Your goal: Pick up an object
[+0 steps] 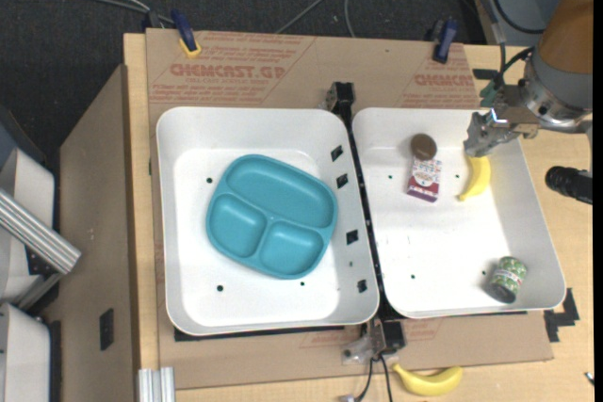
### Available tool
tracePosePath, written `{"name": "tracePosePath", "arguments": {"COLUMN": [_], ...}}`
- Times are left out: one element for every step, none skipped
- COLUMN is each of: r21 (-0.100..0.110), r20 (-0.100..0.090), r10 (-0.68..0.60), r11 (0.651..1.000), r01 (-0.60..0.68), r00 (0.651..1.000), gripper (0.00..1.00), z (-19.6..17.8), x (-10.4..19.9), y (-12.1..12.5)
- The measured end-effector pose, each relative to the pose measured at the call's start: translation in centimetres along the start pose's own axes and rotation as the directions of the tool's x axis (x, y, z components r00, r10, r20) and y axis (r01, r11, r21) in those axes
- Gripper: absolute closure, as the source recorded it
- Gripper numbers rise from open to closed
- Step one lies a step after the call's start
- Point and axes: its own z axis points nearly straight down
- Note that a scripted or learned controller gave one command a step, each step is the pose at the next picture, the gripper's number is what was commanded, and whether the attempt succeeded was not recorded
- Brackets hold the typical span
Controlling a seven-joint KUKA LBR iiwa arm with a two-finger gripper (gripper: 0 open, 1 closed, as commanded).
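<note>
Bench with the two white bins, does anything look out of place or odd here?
One thing: a second banana lies outside the bins, on the bench's front edge below the right bin. In that bin the can lies on its side in the near corner. The teal tray sits slightly askew.

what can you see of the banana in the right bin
The banana is small, yellow and gently curved, looking like a plastic toy. It lies flat on the right bin's white floor near the far right side, running near-to-far. The gripper sits right over its upper end. A small packet lies just left, apart from it.
</note>
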Motion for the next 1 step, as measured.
{"name": "tracePosePath", "arguments": {"r21": [0.010], "r20": [-0.003], "r10": [-0.003], "r11": [1.000], "r01": [0.003], "r00": [1.000], "gripper": [1.00], "z": [1.07], "x": [5.38], "y": [0.01]}}
